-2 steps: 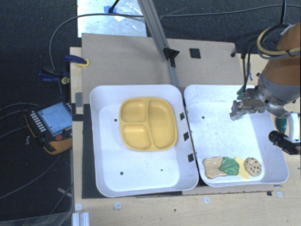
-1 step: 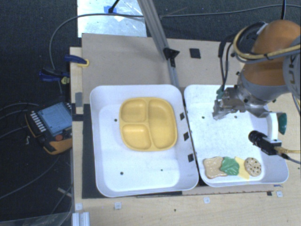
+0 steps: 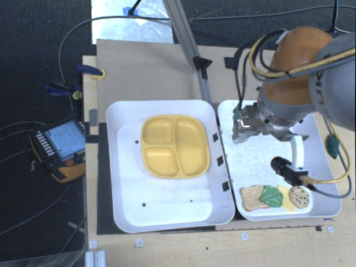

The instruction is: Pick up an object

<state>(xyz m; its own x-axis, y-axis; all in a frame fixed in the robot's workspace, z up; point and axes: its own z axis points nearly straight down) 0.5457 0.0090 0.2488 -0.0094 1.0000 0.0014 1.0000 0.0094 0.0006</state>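
Toys that look like food lie in the near corner of my right shallow white bin [image 3: 328, 207]: a tan toast-shaped slice [image 3: 253, 197], a crumpled green leafy piece [image 3: 272, 196], a flat yellow slice [image 3: 287, 200] and a round speckled cookie [image 3: 299, 196], all touching. My gripper [image 3: 242, 128] hangs over the far end of that bin, well apart from them, and I cannot tell how it is set. I think the cookie is light, stiff and easiest to pinch by its edges; I can read no words anywhere.

grey arm with orange band [image 3: 311, 65]: cut off at right edge | two-finger gripper [image 3: 243, 125]: fingers too blurred to read | right white shallow bin [image 3: 233, 166]: upper part hidden under arm | yellow flat piece [image 3: 286, 199]: partly covered by neighbours
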